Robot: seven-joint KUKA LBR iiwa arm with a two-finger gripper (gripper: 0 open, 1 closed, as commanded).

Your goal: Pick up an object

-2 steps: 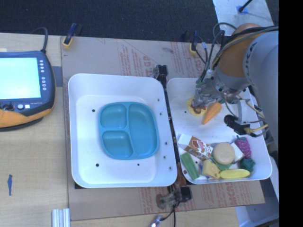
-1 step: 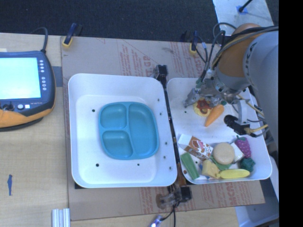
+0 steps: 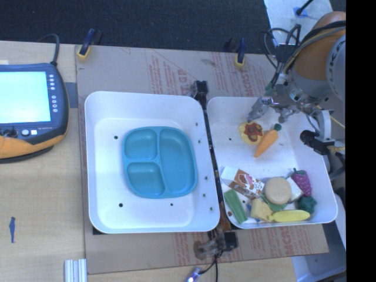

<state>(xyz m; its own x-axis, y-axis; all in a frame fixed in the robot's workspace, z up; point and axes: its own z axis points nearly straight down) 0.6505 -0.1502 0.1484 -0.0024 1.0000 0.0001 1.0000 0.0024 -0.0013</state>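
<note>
Orange carrot (image 3: 266, 142) lies tilted in the right bin (image 3: 230, 115), touching a yellow-red toy piece (image 3: 251, 132), just below the gripper (image 3: 268, 114). Gripper fingers spread apart, gripping nothing, hovering above both. More toy food (image 3: 270, 197) is piled along that bin's near edge, well apart from the carrot; blue tray (image 3: 159, 161) sits in the left bin (image 3: 103, 157).

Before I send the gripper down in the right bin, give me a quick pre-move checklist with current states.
1. Gripper above the right white bin: ok.
2. Orange toy carrot and the round yellow piece with a red top lie just below it, unobstructed: ok.
3. Those two lie close together, so a clean single grasp: cannot tell.
4. Anything between the gripper's fingers: cannot tell.
5. Blue divided plate sits in the left white bin: ok.
</note>
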